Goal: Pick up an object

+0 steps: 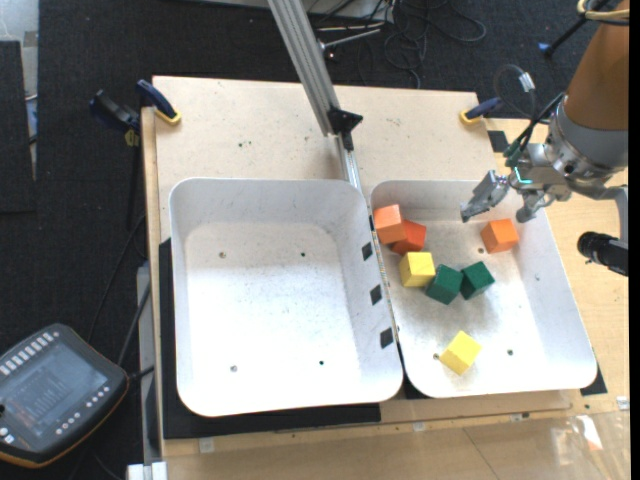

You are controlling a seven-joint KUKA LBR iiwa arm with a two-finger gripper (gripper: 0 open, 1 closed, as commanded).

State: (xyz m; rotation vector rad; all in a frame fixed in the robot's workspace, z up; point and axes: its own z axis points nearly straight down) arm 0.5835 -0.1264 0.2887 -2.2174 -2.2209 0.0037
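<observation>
Hand hangs over rt bin, fingers spread, pinching nothing; orange cube lies just below it on bin floor; other orange, yellow & green blocks sit near bin's left wall; left bin alongside on worktop.

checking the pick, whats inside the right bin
Right bin holds three orange blocks, two yellow and two green. The end effector covers part of the back wall.
</observation>
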